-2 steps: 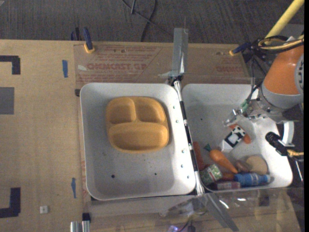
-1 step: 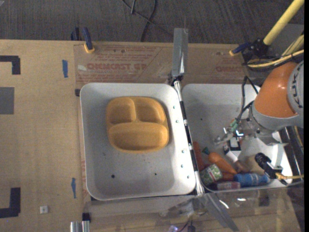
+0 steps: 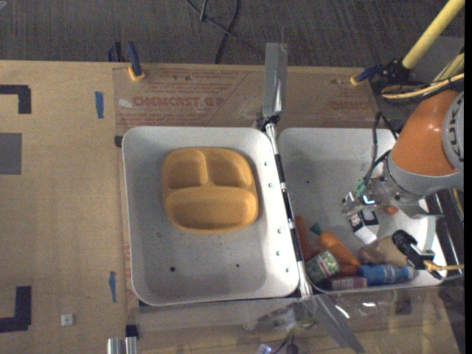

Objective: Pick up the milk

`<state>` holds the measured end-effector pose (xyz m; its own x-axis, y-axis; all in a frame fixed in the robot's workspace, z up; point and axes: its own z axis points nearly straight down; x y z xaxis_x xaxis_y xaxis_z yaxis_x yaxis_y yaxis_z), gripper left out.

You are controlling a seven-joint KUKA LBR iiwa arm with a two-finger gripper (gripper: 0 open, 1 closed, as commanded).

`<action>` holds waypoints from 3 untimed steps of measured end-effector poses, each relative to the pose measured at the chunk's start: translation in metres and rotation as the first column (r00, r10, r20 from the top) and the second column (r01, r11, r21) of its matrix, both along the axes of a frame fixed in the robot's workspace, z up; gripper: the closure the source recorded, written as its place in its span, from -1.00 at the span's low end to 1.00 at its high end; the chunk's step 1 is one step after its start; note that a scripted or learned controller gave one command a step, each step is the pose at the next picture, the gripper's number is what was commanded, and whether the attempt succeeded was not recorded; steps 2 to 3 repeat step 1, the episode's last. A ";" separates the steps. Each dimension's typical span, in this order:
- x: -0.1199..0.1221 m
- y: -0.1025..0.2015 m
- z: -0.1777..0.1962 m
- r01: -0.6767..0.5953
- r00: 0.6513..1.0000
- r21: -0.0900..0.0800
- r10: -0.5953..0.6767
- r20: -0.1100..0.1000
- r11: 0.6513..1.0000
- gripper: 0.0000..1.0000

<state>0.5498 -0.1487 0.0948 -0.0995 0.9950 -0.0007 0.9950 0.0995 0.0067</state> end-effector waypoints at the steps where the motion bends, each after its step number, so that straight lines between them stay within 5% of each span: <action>1: 0.012 0.062 0.088 -0.021 1.000 0.000 0.021 -0.009 1.000 1.00; 3: 0.012 0.062 0.088 -0.021 1.000 0.000 0.021 -0.009 1.000 1.00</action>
